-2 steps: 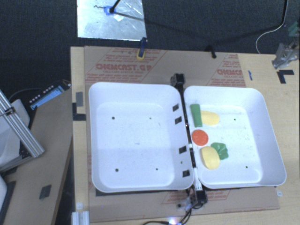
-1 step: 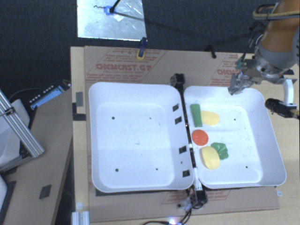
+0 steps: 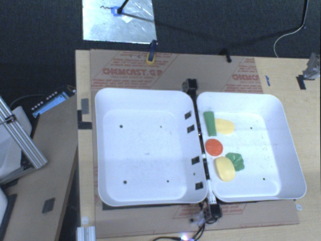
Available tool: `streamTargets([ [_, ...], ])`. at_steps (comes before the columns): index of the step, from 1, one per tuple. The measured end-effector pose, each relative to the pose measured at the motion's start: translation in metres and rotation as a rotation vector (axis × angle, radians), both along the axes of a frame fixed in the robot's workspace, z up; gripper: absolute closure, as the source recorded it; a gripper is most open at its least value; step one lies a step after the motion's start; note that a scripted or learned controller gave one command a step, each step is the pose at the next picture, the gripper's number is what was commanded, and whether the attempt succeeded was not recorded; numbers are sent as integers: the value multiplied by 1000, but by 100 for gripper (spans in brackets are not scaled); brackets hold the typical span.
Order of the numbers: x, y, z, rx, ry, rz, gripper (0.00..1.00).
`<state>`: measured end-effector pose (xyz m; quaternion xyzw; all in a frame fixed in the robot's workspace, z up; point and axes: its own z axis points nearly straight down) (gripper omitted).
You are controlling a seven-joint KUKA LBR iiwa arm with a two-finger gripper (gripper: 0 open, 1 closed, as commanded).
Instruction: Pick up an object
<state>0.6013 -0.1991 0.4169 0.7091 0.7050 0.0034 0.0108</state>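
Observation:
The right bin (image 3: 281, 134) holds several small objects near its left wall. A green stick (image 3: 209, 123) lies upright in the view, with a pale yellow piece (image 3: 224, 127) touching its right side. Below them sits a red-orange disc (image 3: 214, 147). Lower still, a yellow lump (image 3: 225, 168) rests against a green leafy piece (image 3: 235, 161).
The left bin (image 3: 145, 144) sits beside the right one, joined along a black clipped seam (image 3: 198, 139). Both rest on a cardboard sheet (image 3: 135, 69) on the bench. A metal plate (image 3: 118, 13) lies on the dark floor behind, and an aluminium frame (image 3: 20, 139) stands at left.

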Motion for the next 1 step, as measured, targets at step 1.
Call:
streamTargets([
  [1,19,56,-101,13,25,14,100],
])
